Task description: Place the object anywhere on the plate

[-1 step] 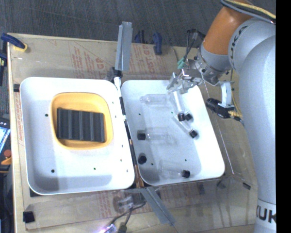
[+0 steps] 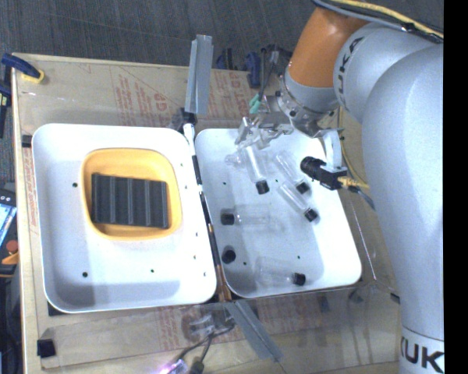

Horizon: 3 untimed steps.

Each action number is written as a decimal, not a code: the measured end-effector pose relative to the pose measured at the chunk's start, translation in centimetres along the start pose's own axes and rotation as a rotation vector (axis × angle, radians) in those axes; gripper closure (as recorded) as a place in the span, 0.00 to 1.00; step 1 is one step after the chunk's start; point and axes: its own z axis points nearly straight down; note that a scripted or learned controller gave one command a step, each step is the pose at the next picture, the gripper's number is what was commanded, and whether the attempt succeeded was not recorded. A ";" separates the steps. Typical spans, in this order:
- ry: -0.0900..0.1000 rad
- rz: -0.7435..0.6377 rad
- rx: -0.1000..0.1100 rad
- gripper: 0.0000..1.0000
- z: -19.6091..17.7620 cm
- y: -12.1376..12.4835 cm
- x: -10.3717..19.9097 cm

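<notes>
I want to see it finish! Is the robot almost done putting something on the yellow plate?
Not yet. The yellow plate in the left bin carries just a dark ridged insert. The claw is over the right bin, among the clear tubes. Grabbing one, carrying it across and setting it down all remain.

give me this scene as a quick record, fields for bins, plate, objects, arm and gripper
left bin: holds a yellow plate with a dark ridged block on it
right bin: several clear plastic tubes with black caps, scattered
arm: reaches in from the right, over the right bin's far edge
gripper: low over the bin's far left part, beside a tube
task status: no tube on the plate
</notes>
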 end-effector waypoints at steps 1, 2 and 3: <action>0.000 -0.246 0.002 1.00 1.2 -0.2 6.4; -0.001 -0.413 0.003 1.00 1.2 0.5 12.1; -0.002 -0.671 0.000 1.00 -0.4 -2.4 15.1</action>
